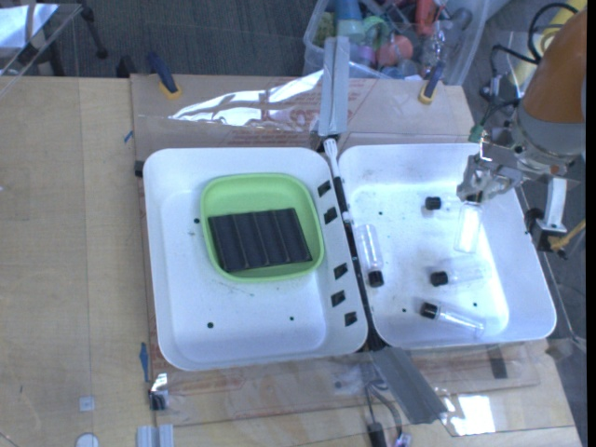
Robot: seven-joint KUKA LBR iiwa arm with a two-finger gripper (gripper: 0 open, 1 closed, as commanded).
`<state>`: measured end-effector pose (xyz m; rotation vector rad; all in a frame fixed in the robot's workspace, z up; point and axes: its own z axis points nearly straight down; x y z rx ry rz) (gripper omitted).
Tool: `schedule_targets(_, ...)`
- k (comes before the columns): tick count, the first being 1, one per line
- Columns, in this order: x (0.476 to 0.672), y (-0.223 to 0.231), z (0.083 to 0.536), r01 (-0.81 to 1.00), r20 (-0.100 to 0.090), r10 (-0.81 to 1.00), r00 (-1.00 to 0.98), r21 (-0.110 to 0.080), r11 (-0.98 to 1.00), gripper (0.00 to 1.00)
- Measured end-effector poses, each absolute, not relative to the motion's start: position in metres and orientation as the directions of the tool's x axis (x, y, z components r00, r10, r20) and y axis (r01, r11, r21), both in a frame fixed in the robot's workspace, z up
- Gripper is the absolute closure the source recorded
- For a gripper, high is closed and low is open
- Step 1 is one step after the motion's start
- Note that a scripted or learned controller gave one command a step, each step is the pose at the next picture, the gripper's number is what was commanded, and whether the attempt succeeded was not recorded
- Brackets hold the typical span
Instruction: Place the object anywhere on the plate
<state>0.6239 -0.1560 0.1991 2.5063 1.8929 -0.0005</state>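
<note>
A green square plate (264,191) sits in the left bin (177,250) and carries a black ridged block (259,238). Several clear vials with black caps lie in the right bin (521,287): one near the divider (369,248), one below the gripper (466,231), one mid-bin (447,277) and one at the front (451,317). A small black cap (432,204) lies alone. My gripper (476,187) hangs over the right bin's far right part, just above the upper end of the vial below it. Whether it touches that vial is unclear.
A raised divider with black clips (335,240) separates the two bins. A clear tub of colourful toys (400,12) stands behind the bins. Crinkled plastic film (251,110) lies behind the left bin. Cables hang near the arm at the right.
</note>
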Motion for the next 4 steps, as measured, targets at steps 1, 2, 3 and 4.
schedule_targets(1,0.622,-0.071,0.191,1.000,0.002,1.000,-0.005,-0.005,0.005,1.00)
schedule_targets(2,0.641,-0.022,0.184,0.997,0.000,0.997,-0.082,0.002,0.082,1.00)
schedule_targets(3,0.666,0.026,0.185,0.983,-0.001,0.983,-0.182,0.003,0.182,1.00)
schedule_targets(4,0.666,0.026,0.185,0.983,-0.001,0.983,-0.182,0.004,0.182,0.00)
